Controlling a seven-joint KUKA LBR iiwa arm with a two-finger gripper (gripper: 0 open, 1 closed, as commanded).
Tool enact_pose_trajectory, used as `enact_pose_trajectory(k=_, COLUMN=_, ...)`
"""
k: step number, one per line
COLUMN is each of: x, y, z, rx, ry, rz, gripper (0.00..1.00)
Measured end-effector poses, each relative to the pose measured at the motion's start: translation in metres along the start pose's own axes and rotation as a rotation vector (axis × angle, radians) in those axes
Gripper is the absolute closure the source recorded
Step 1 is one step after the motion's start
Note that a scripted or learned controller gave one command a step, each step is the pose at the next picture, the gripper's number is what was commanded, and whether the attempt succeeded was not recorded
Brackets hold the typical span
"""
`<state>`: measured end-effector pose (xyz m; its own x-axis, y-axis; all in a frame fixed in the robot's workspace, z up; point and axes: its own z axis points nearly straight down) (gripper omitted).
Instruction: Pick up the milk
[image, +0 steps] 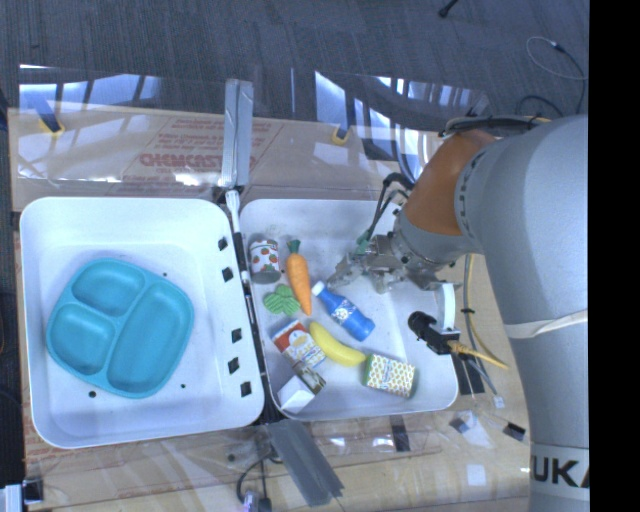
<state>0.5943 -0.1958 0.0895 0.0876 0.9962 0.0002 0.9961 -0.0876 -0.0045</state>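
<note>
White carton of milk (300, 372) lies tipped at near edge of right bin (440, 395), touching banana (336, 345). Prob light, stiff card; grip across flat sides. Gripper (375, 262) farther back; grip state unclear.

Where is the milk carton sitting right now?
The small red-and-white milk carton lies in the right white bin, near its front-left corner, just left of the yellow banana and below the green leafy toy.
</note>
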Motion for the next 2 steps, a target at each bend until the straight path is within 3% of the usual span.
enact_pose_trajectory(k=1, x=0.028, y=0.055, z=0.0, rx=0.001, ry=0.001, rz=0.057, gripper=0.0)
enact_pose_trajectory(k=2, x=0.027, y=0.026, z=0.0, rx=0.004, ry=0.002, rz=-0.107, gripper=0.0)
